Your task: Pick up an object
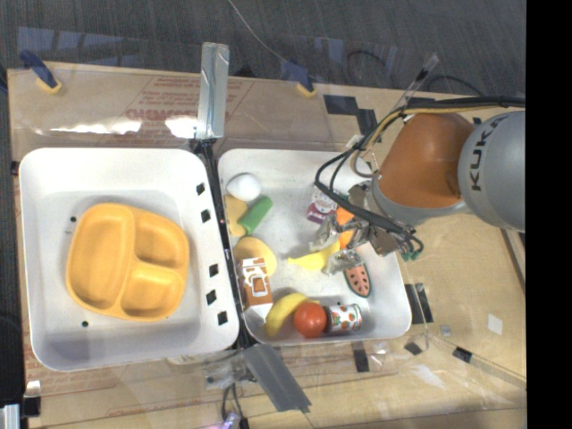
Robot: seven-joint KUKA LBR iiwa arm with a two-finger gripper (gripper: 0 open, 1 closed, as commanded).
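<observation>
Right bin (393, 307): tomato (310, 319), banana (283, 311), can (345, 317), egg (243, 186), watermelon slice (357, 280) are held. Gripper (342, 239) is lowered over its right half; jaws' state cannot be told. Left bin (45, 177): yellow tray (128, 260).

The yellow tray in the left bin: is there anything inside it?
Nothing shows in the yellow tray: its three compartments look bare. It lies in the left bin, and whatever is beneath it is covered.
</observation>
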